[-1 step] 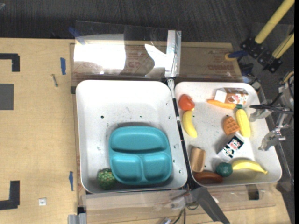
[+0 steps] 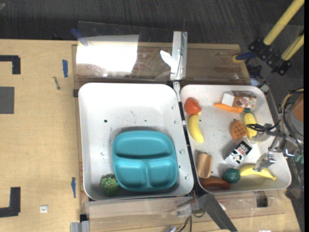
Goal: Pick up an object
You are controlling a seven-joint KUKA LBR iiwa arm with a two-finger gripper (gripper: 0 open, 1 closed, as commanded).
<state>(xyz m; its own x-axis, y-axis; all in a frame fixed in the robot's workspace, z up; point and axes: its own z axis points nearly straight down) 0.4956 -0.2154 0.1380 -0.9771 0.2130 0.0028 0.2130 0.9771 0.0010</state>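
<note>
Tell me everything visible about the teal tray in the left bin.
The teal tray is a rounded-rectangle divided plate, looking like smooth plastic: one long compartment across its far side and two smaller ones on its near side. It lies flat and upright in the near half of the left bin, close to the front wall. All three compartments look bare. A green bumpy ball sits against its near left corner; whether they touch is unclear.
</note>
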